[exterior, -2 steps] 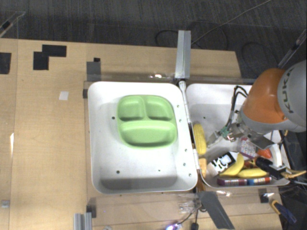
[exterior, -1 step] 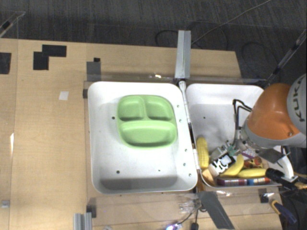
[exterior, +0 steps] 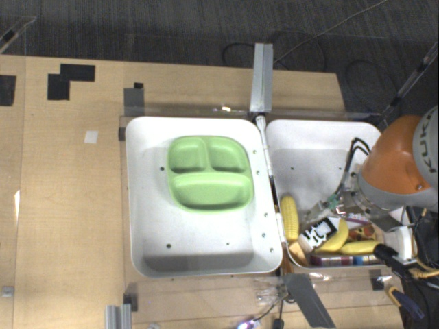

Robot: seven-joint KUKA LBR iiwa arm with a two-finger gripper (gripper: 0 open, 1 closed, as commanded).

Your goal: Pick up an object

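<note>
I see a yellow banana (exterior: 337, 237), curved, at the near edge of the right bin (exterior: 309, 149), beside a corn cob (exterior: 290, 218). The gripper (exterior: 328, 218) hangs just over it; I cannot tell its finger state. A green tray (exterior: 209, 172) sits in the left bin (exterior: 147, 197).

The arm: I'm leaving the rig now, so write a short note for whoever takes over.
Gripper: low in the right bin, over the clutter at its near end; cannot tell its state.
Things: corn, banana and other small items lie piled in the right bin's near end. Green tray sits in the left bin.
Done: nothing seen lifted.
Left: grasp one item and raise it.
</note>
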